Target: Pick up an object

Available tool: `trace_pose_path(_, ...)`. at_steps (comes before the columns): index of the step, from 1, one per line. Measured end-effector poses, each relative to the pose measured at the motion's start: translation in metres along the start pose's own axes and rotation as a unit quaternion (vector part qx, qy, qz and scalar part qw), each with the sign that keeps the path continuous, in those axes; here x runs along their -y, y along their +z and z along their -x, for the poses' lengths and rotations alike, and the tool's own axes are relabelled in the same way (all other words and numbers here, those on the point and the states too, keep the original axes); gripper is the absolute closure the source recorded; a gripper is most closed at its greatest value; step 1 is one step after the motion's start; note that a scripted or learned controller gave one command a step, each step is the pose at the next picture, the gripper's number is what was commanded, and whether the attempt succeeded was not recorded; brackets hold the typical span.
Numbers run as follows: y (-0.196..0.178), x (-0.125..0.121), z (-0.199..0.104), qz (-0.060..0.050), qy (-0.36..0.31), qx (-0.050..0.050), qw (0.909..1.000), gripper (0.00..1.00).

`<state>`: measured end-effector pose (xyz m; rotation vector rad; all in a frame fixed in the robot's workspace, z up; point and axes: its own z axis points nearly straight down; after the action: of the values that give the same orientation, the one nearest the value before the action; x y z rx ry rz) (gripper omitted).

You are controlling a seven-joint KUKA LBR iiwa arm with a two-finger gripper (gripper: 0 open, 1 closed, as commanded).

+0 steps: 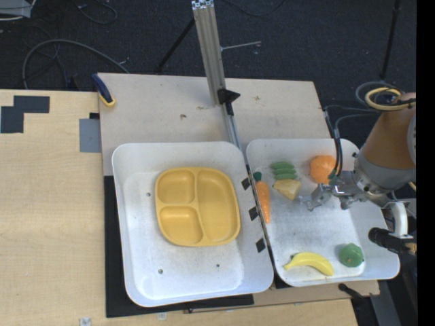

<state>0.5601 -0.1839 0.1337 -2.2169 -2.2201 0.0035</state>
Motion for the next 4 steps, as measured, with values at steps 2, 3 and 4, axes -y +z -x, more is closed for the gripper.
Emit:
trace_pose_path(2, 0.033, -0.002, 0.001, 0.004, 0.002, 0.001, 1.0000, 1.00)
trace_pose_path(3, -0.025, -0.002, -0.007, 0.002, 0.000, 0.000, 1.0000, 1.00)
trace_pose_path(4, -0.088, -0.002, -0.009, 0.003, 0.000, 0.001, 1.0000, 1.00)
